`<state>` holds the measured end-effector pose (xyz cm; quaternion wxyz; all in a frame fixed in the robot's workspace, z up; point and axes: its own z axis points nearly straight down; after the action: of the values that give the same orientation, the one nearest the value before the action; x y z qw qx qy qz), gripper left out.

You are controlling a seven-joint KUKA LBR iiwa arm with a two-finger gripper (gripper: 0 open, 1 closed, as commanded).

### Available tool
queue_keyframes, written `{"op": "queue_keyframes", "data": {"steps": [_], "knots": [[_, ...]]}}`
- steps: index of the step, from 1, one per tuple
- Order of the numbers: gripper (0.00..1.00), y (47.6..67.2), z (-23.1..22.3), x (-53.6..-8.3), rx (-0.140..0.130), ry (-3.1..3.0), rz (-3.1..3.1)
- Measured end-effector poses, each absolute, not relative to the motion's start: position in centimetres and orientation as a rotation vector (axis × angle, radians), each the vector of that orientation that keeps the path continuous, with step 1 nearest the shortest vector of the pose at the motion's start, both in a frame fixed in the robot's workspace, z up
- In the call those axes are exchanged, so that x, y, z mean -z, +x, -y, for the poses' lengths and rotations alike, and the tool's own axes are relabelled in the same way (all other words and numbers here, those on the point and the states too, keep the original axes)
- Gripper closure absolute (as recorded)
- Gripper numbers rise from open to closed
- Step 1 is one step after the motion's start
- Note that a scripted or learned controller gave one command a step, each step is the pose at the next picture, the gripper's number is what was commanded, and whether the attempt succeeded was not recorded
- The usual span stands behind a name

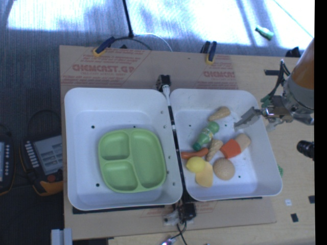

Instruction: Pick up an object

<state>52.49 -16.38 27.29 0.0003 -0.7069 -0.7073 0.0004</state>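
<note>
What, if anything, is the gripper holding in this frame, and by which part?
Nothing is held. The gripper hangs over the right bin near its right wall, with nothing between its fingers; the toy foods lie loose in the bin.

Bright daylight patches washing out the floor [168,9] at top, soft overall focus, faint shadows inside white bins [76,137]

A: What's visible of the arm [305,78]?
B: Grey body with an orange band above the wrist. Below the band, a light grey cylindrical section.
A: And the end?
B: Gripper [249,117] is metallic grey, thin dark fingers. The wrist block behind it looks cluttered: small fittings, a touch of green and red, dark brackets and thin black cables sticking out. Too blurry for screws or markings.
</note>
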Motion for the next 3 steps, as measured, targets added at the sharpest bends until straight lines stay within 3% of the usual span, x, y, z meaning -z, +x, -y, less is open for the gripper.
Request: {"op": "queue_keyframes", "data": {"steps": [1,2,3], "knots": [[0.00,56.2,13.5,-11.5,-0.005,-2.355,2.073],[0.00,57.2,12.3,-9.1,0.002,-2.172,2.285],[1.00,57.4,12.6,-10.3,0.004,-2.183,2.294]]}}
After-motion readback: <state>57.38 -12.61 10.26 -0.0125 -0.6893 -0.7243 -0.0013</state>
